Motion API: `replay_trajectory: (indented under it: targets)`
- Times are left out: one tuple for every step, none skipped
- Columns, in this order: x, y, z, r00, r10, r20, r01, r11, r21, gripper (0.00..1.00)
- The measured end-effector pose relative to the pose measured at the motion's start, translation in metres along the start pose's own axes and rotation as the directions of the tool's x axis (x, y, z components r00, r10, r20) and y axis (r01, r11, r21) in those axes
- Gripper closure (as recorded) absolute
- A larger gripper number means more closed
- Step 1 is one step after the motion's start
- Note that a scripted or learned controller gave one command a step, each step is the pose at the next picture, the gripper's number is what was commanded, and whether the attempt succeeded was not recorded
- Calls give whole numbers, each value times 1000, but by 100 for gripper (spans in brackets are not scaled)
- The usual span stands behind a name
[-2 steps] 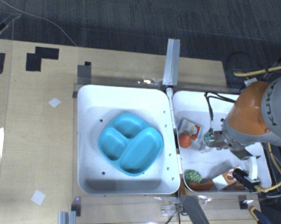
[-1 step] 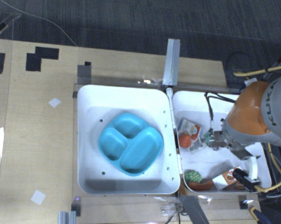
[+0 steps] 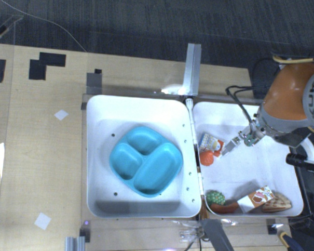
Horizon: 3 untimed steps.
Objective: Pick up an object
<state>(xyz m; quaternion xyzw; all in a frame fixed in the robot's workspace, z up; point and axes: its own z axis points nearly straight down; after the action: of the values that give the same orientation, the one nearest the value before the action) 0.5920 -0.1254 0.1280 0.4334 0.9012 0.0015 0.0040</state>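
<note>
Gripper (image 3: 230, 146) hangs over right bin (image 3: 279, 174), tip just beside a small printed packet (image 3: 210, 142) and orange ball (image 3: 207, 158); packet print unreadable. Claw state: cannot tell. Left bin (image 3: 101, 146) contains blue divided tray (image 3: 146, 161).
</note>
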Motion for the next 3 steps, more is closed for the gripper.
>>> replay_trajectory:
  targets:
    - [-22,-93,26,919,395,0,-395,919,4,0]
    - [68,-27,37,999,-52,4,52,999,-6,0]
    - [65,-25,24,999,-50,13,50,999,-13,100]
